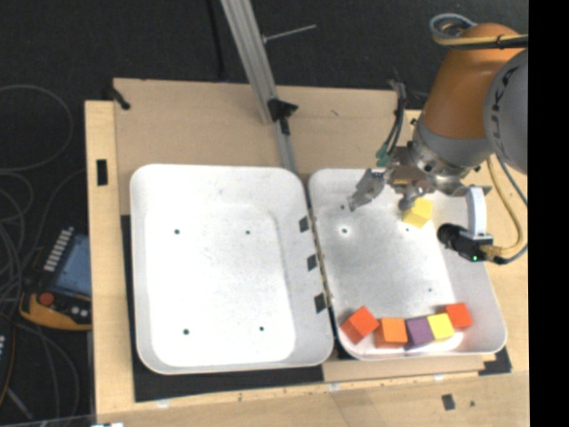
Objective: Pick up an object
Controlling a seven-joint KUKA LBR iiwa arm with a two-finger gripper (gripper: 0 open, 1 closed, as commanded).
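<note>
The gripper [384, 185] hangs over the far part of the right bin [391, 256], low above its floor. One grey finger [363, 190] slants out to the left, but the wrist hides how the other one stands, so I cannot tell whether they are apart or together. Nothing shows between them.

Just right of the gripper, half under the wrist, a yellow block [416, 211] lies on the bin floor. It is the closest thing to take. Along the near wall of the same bin five more blocks sit in a row: an orange-red one [359, 324] tilted at the left end, then orange [392, 330], purple [418, 330], yellow [441, 326] and another orange-red [459, 315]. These touch one another or nearly so. The left bin [222, 265] carries no blocks.

All look like small toy cubes, probably stiff, light, and not fragile. Flat faces should give good purchase, though smooth sides may slip if pinched near a corner. I would close on two opposite faces, squarely. The lone yellow block near the gripper has room on both sides; those in the row are packed tight, leaving little gap for a finger between neighbours.
</note>
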